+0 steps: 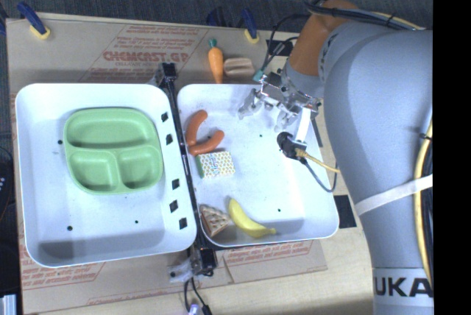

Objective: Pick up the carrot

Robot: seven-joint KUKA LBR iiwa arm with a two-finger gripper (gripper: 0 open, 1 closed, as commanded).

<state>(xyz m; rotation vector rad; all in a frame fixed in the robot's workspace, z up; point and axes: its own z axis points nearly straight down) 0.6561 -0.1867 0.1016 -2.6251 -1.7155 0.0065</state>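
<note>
1. Arm fills the 3 o'clock side of the view, grey with its orange band near 1 o'clock. You are in the approach step: nothing is lifted yet, I judge.
2. Two white bins stand side by side: the left bin at 9 o'clock, the right bin at centre.
3. One green tray with three compartments lies in the left bin.
4. Gripper hangs over the upper part of the right bin, about 1 o'clock from the view's centre. Its two fingers look spread apart, with nothing between them.
5. One banana lies at 6 o'clock in the right bin, and one sandwich piece is just beside it.
6. Two sausages lie near the bin's 10 o'clock corner, and one patterned block is just below them.
7. One carrot lies outside the bins, on the cardboard at 12 o'clock, just beside one brown bun-like piece.
8. For the next move, you should bring the gripper toward 11 o'clock, over the bin's rim, then down around the carrot. The bun is close, so the fingers must avoid it.
</note>
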